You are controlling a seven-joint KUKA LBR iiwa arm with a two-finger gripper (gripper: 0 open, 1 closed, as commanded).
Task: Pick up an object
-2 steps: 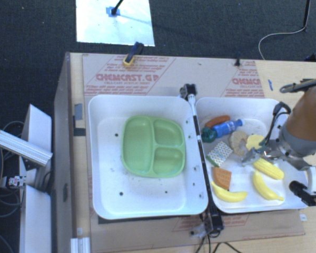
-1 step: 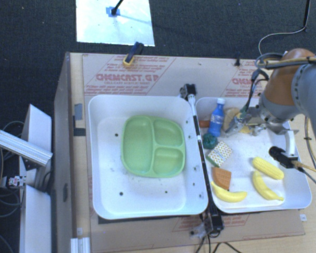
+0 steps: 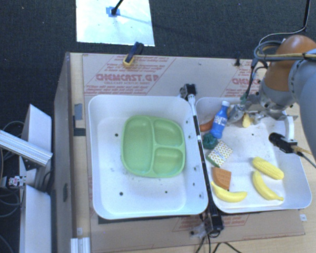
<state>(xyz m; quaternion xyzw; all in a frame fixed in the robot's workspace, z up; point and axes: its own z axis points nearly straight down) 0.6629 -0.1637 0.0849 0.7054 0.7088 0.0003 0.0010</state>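
Note:
The right bin (image 3: 300, 194) holds several toy foods. A blue bottle (image 3: 219, 121) lies near its back left corner, with an orange piece (image 3: 206, 125) and a small green piece (image 3: 207, 140) beside it. A small yellow object (image 3: 246, 122) sits at the back of the bin. My gripper (image 3: 242, 114) hangs just over that yellow object, right of the bottle. Further forward lie a checkered yellow-green block (image 3: 219, 153), a brown slice (image 3: 221, 177), a banana (image 3: 229, 195), a corn cob (image 3: 267, 168) and a second banana (image 3: 265, 187).
The left bin (image 3: 102, 194) bears a green divided plate (image 3: 151, 146). The grey arm (image 3: 305, 83) comes in over the right bin's back right corner, with a black cable fitting (image 3: 278, 140) hanging by its right wall. A divider rail (image 3: 198, 141) runs between the bins.

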